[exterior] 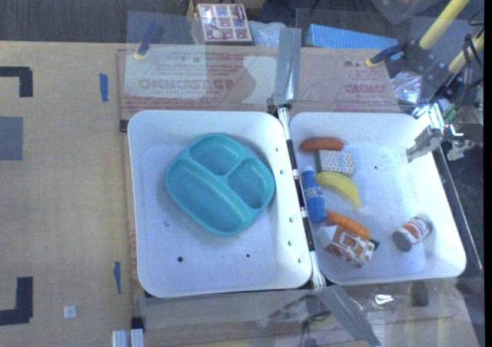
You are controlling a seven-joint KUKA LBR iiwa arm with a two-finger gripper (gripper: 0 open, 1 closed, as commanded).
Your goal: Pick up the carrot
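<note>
carrot (347, 223) near front edge of right bin (446, 261), touching juice carton (350, 245); looks light, rigid, smooth toy. grip across exposed middle. gripper (430, 140) at bin's right rim, grip state unclear.

Claw (434, 140) hangs over right bin's (442, 207) far-right rim, nothing in it. Carrot (347, 223) sits well left & nearer the cam, touching carton (350, 246). Banana (339, 186) just beyond it. Can (412, 233) below claw.

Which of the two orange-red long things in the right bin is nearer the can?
The carrot, lying between the banana and the carton; the hot dog lies farther off.
</note>
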